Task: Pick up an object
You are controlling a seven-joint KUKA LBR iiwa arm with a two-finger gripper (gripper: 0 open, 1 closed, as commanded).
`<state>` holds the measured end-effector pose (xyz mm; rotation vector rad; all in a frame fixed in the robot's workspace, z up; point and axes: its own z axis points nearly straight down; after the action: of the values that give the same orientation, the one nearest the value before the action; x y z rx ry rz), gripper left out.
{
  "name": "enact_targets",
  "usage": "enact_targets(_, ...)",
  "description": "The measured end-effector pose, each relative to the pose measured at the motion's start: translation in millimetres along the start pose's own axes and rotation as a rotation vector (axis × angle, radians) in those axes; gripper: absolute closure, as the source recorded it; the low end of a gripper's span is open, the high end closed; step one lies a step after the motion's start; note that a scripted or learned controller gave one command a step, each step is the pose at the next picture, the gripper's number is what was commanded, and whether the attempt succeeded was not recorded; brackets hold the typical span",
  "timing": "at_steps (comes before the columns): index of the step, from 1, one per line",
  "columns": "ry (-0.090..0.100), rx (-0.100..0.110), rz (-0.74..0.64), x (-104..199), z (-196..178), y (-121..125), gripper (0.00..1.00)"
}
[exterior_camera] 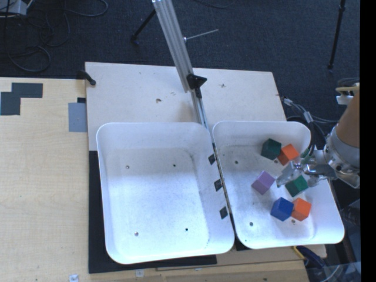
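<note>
The right bin (247, 231) holds several small cubes. A dark green cube (271, 148) and an orange cube (288, 154) sit near its far wall. A purple cube (263, 183) lies in the middle, and a blue cube (282, 209) touches a second orange cube (301, 209) near the front. My gripper (295, 173) reaches in from the right and hangs just over a tilted green cube (297, 186), touching or nearly touching its top. Whether that cube is gripped is hidden.
The left bin (108, 157) stands beside the right one, with a divider rim (218, 184) between them. A slanted aluminium bar (176, 46) rises behind the bins. The arm's wrist (343, 151) overhangs the right bin's right wall.
</note>
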<state>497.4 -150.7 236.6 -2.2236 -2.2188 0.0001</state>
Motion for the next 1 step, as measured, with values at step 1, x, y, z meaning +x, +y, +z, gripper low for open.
enact_targets(1, 0.003, 0.009, -0.003, 2.5, 134.0, 16.9, 0.0)
